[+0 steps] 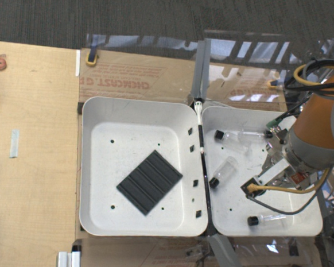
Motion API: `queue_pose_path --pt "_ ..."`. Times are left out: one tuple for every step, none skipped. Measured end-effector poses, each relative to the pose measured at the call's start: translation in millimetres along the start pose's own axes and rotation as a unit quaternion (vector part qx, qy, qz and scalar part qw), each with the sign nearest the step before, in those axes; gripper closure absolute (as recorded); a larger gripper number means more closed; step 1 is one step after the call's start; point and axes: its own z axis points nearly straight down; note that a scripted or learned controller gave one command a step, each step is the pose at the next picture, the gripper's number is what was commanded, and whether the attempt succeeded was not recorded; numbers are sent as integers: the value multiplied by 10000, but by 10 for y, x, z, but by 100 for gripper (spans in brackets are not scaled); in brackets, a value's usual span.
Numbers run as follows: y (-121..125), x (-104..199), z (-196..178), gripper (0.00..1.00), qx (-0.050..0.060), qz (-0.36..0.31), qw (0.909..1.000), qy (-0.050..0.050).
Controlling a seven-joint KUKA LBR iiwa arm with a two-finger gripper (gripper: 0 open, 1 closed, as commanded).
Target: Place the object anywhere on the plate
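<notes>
A black ribbed plate [150, 182] lies flat and turned at an angle in the middle of the left bin [92, 210]. The right bin [229, 221] holds three clear vials with black caps. One vial [234, 136] lies at the back left, another vial [223, 171] near the bin's left wall, and a third vial [267, 220] at the front. My gripper [280, 163] hangs over the right half of the right bin, between the back vial and the front vial. The wrist hides what is under it.
The divider between the two bins [202, 156] carries small black clips. A cardboard sheet [137, 79] lies behind the bins. The wooden bench top [27, 148] stretches to the left with small items along its left edge.
</notes>
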Motion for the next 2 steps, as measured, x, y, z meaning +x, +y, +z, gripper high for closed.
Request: queue_pose_path --pt "86 907 -28 100 -5 -232 9997 0" --pt "-960 1031 427 100 -4 1594 9872 9"
